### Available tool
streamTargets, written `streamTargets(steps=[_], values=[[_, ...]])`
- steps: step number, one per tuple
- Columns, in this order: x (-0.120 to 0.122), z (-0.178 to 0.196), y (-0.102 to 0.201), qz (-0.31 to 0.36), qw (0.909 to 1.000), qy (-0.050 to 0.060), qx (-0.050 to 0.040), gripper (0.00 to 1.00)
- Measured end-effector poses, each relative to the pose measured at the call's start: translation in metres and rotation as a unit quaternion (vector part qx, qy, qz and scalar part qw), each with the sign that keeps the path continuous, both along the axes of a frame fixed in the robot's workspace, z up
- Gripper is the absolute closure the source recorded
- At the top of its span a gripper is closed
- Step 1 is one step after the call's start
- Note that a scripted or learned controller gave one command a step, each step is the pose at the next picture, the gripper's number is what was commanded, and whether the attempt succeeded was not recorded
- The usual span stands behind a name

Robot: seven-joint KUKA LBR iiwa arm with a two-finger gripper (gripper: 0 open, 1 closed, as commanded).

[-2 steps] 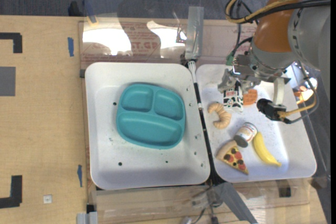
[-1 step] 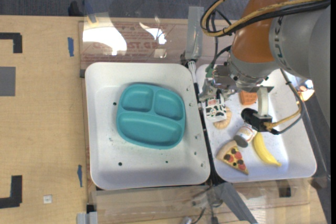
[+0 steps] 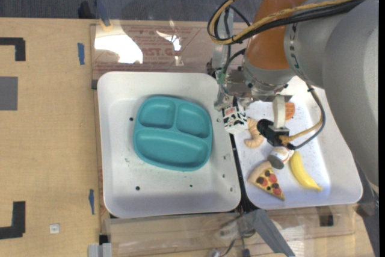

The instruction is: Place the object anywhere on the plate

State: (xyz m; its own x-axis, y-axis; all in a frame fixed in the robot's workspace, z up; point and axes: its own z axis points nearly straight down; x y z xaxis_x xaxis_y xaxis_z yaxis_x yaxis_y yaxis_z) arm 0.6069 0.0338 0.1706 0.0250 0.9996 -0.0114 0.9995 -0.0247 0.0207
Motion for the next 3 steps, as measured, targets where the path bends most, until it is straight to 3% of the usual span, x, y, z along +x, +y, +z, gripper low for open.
streamTargets(steps=[1, 2, 3], values=[[0.005, -0.005, 0.0, -0.016, 0.9998, -0.009, -0.0042, 1.0], [-0.01, -0.015, 0.048, -0.021, 0.9997, 0.009, 0.0055, 1.0], [-0.01, -0.014, 0.058, -0.015, 0.9998, 0.009, 0.0104, 0.0]])
